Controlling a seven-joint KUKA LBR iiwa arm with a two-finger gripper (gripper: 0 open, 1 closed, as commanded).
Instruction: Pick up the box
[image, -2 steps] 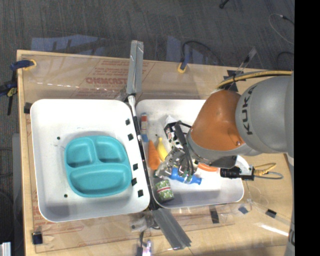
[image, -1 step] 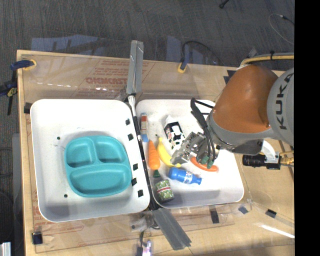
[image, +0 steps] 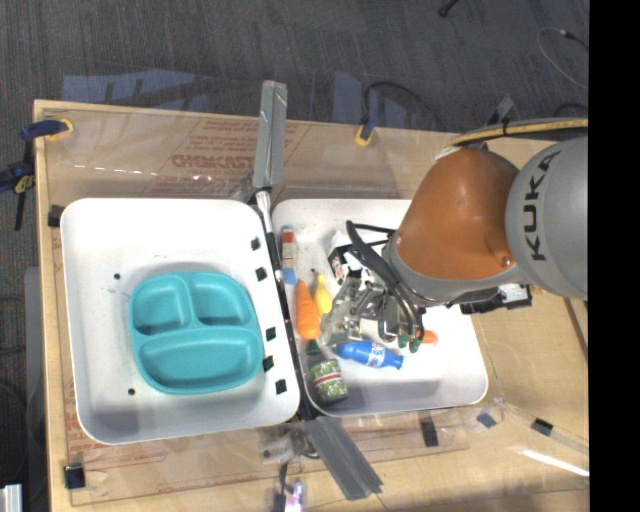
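metal two-finger gripper (image: 362, 312): low in the right shallow white bin (image: 455, 385), among clutter; grip state cannot tell. box: not identifiable (possibly hidden under the wrist). best approached straight down, clear of the blue plastic bottle (image: 369, 354) and orange carrot-shaped toy (image: 307, 310).

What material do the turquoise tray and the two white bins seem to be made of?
The turquoise tray: probably moulded plastic with a matte finish, given its uniform colour and the soft rounded edges of its three compartments. The white bins: likely thin formed plastic, smooth and slightly glossy, with rounded corners.
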